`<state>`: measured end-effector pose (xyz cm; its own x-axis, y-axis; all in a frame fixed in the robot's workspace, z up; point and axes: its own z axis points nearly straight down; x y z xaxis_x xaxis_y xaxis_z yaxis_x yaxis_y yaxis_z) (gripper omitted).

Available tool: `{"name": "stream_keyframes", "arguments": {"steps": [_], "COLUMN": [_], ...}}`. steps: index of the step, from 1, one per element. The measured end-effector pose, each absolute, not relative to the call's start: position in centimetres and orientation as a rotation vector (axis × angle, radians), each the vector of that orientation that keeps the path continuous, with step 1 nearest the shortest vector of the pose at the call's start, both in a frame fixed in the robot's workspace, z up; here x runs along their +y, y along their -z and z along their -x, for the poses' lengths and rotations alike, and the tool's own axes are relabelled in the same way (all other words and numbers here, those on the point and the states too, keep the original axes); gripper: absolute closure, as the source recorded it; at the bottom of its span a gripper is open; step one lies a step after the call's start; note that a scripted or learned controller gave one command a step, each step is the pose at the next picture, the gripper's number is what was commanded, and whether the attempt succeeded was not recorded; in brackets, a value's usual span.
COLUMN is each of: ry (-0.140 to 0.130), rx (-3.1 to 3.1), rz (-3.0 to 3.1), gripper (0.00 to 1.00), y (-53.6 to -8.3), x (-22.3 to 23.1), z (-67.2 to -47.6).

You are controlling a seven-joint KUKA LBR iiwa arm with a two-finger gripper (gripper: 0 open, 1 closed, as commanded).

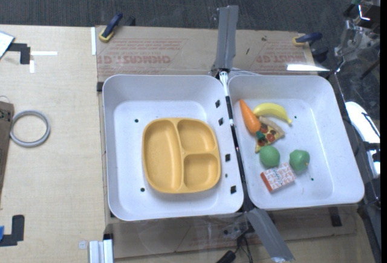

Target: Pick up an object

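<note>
At the far left of the light wooden surface (54,195) a grey tape roll (28,144) is seen lying flat. Farther right, a blue clamp (110,26) is set at the corner of a cardboard sheet (157,50) that lies behind both bins. The left bin (112,153) is occupied by a yellow divided plate (181,154), which is placed near its middle with three compartments facing up. A grey upright bar (227,32) is seen behind the seam where the two bins meet. The objects to be picked are gathered in the left half of the right bin (320,177). An orange carrot (249,116) is laid nearest the seam, with a yellow banana (272,112) just beside it to the right. A toy pizza slice (269,135) is found just below these two, touching the carrot's lower end. Below it a green round fruit (269,156) is placed, and a second green fruit (299,159) sits near it to the right. A small red and white box (277,178) is laid at a tilt just below and between the two green fruits. A second blue clamp (308,38) is fixed behind the right bin.
</note>
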<state>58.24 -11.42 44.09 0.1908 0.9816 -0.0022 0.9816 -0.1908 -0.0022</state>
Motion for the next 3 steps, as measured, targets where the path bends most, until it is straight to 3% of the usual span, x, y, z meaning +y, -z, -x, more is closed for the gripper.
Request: {"name": "stream_keyframes", "arguments": {"steps": [2, 3], "ry": [-0.009, -0.009], "rx": [-0.975, -0.322], "rz": [2.985, 3.124], "gripper": [1.0, 1.0], "y": [-44.0, -44.1], "x": [-20.5, -22.2], "z": [-51.9, -47.8]}}
